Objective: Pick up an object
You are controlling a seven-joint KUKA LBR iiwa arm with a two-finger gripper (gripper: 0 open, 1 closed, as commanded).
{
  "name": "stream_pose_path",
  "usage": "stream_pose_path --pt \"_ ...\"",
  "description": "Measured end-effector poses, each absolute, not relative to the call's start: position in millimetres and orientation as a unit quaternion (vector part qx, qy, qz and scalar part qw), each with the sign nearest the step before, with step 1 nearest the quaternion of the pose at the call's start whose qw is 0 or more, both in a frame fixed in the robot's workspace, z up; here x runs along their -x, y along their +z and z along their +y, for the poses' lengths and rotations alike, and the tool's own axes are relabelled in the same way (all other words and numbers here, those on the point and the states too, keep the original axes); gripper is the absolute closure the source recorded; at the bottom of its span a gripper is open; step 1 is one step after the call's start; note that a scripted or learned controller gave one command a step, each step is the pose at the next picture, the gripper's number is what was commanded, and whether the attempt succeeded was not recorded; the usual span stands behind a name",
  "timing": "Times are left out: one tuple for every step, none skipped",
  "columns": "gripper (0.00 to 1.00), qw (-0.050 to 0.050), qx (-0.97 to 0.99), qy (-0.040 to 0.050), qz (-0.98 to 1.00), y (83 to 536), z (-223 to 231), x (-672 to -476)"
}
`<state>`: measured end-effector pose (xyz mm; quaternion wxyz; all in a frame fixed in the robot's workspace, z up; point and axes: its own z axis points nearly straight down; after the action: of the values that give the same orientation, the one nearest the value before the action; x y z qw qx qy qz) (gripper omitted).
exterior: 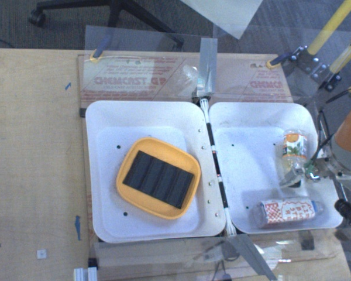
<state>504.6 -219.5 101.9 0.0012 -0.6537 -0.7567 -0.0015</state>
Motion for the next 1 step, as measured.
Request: stream_pose_path --pt "0.0 -0.004 0.638 -0.0009 -0.77 88.1 -202.8 -538.9"
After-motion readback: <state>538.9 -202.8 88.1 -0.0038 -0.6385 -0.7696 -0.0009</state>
